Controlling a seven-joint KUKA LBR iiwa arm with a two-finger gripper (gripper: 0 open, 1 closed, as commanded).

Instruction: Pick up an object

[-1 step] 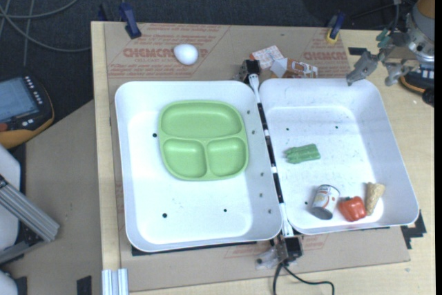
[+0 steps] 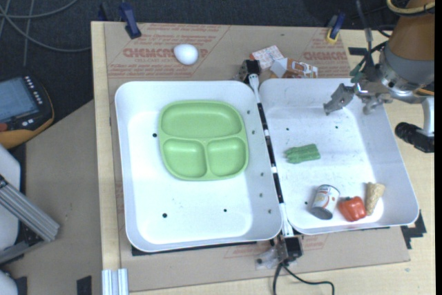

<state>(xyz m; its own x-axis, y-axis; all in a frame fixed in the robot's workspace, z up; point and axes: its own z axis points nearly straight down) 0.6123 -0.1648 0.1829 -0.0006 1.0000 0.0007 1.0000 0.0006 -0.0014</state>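
Observation:
The right bin (image 2: 387,148) holds a green pickle-like piece (image 2: 302,153) near its middle. Along its front edge lie a small tin can (image 2: 323,201) on its side, a red pepper (image 2: 353,208) and a beige cone-shaped piece (image 2: 373,195). My gripper (image 2: 355,101) hangs over the bin's back part, well behind the green piece. Its fingers (image 2: 336,101) are spread open with nothing between them.
The left bin (image 2: 138,204) bears a green divided plate (image 2: 204,139). A white egg (image 2: 185,53) and some crumpled wrappers (image 2: 283,64) lie on the bench behind the bins. Blue clamps (image 2: 129,21) grip the board's back edge.

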